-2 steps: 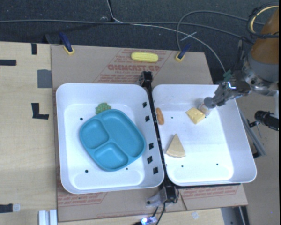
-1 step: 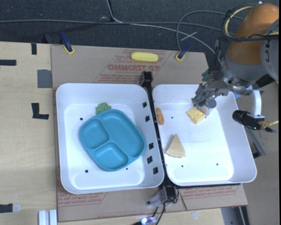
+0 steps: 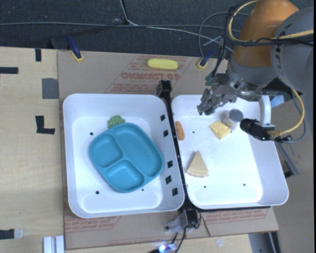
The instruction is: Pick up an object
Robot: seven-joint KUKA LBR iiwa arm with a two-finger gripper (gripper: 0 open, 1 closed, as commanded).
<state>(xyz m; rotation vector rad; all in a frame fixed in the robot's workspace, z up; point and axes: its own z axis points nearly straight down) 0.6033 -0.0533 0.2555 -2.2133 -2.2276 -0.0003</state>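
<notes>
Here, my gripper (image 3: 206, 108), whose state I cannot tell, hangs over the right bin (image 3: 263, 191), the small yellow block (image 3: 219, 129) lying just beside it toward the bin's centre.

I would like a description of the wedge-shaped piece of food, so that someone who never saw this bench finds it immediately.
Look at the right white bin, the one without the blue divided plate. Near its middle, toward the lower left, lies the pale yellow wedge, alone on the white floor. Unlike the small yellow cube farther up near the tool and the thin orange piece at the left wall, it is triangular and the largest piece there.
</notes>
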